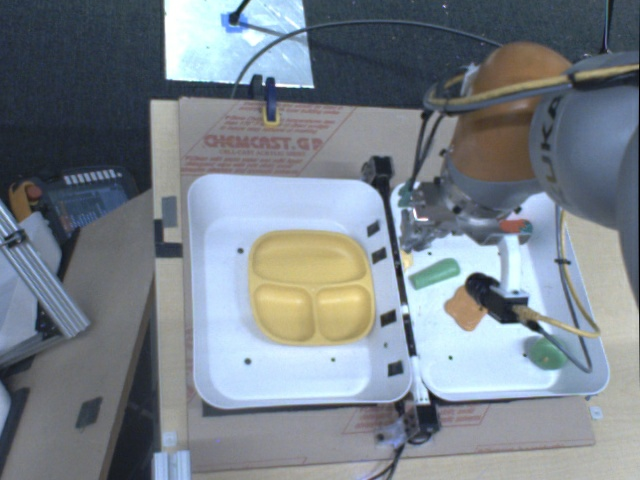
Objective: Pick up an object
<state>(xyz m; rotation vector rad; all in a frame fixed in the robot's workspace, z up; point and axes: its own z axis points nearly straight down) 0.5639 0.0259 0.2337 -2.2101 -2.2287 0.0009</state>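
Green block: lying flat on the floor of the right bin, slightly askew, and looking like the likeliest pick.

Risking a miss from here, judging by that skew: closing across the long side instead of the narrow one, and so nudging the block away rather than trapping it. Risking also a shove toward the bin wall close by on the view's left, leaving little room for a clean descent. Possibly catching the orange piece together with the block, or in place of it, given such near neighbours.

Finding the block just below the gripper in the view and a shade to its right, seemingly apart from it and not held. Not managing to tell the gripper's state, open or closed, the wrist hiding the working end. Finding the orange piece further below and right of the gripper, just beyond the block. Spotting a round green piece well apart from the gripper, toward the bin's lower right corner. Noticing a small red-orange thing right of the gripper, partly under the arm. Seeing a yellow divided plate well to the left of the gripper, sitting in the left bin.
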